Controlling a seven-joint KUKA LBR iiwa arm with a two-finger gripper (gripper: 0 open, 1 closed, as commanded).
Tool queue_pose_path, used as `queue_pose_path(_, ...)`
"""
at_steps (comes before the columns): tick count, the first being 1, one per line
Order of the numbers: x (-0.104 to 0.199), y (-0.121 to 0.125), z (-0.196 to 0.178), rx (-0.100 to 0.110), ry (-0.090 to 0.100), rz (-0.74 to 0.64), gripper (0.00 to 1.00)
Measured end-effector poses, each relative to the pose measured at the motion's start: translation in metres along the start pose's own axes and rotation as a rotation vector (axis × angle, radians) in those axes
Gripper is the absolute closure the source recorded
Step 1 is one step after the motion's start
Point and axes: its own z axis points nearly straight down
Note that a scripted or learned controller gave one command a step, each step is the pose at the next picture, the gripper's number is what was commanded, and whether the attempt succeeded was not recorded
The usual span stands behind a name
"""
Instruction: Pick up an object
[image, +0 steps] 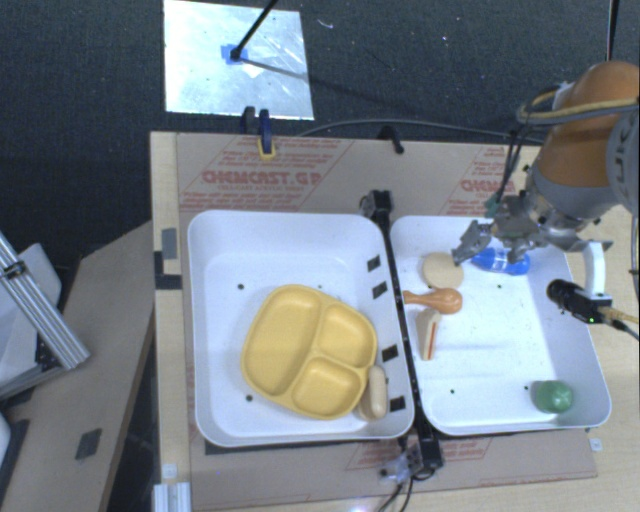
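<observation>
A brown board (300, 165) with red print lay on the counter (120, 290) under two white bins (290, 228). Behind it sat a shiny foil sheet (238, 60), and a yellow clamp (265, 135) gripped the board's far edge.

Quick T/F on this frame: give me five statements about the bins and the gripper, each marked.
1. The yellow tray lies in the left bin. True.
2. The green ball sits in the left bin. False: it is in the right bin, near its front right corner.
3. The gripper is over the right bin, next to the blue object. True.
4. The yellow tray has one undivided compartment. False: ridges split it into three.
5. The gripper holds the orange spoon. False: the spoon lies on the right bin's floor near the divider, apart from the gripper.
</observation>
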Motion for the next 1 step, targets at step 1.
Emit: queue_pose_path(1, 0.0002, 0.0026, -0.0069, -0.012, -0.001, -0.002, 0.00)
